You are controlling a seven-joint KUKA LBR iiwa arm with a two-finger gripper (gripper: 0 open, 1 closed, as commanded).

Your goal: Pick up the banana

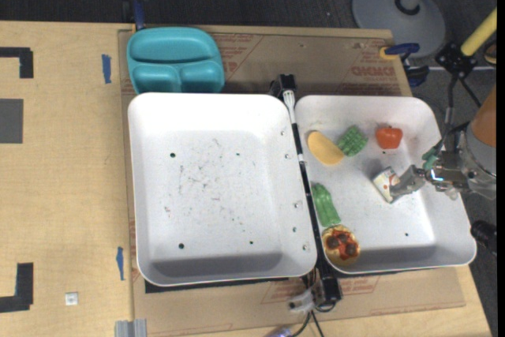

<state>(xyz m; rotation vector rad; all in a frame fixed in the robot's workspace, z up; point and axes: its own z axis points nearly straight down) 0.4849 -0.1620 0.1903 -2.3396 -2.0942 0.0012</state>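
The banana (325, 147) is a short yellow piece lying in the right bin (410, 245), near its upper left corner and close to the divider between the bins. My gripper (392, 185) is low over the middle of the right bin, reaching in from the right. It is to the right of the banana and a little nearer the front, apart from it. Nothing yellow shows at its tip.
Beside the banana lies a green ridged piece (353, 140), with a red tomato (388, 136) further right. A green pod (324, 204) and a red-and-yellow item (341, 243) lie along the bin's left wall. The left bin (158, 249) adjoins; a teal tray (175, 59) sits behind it.
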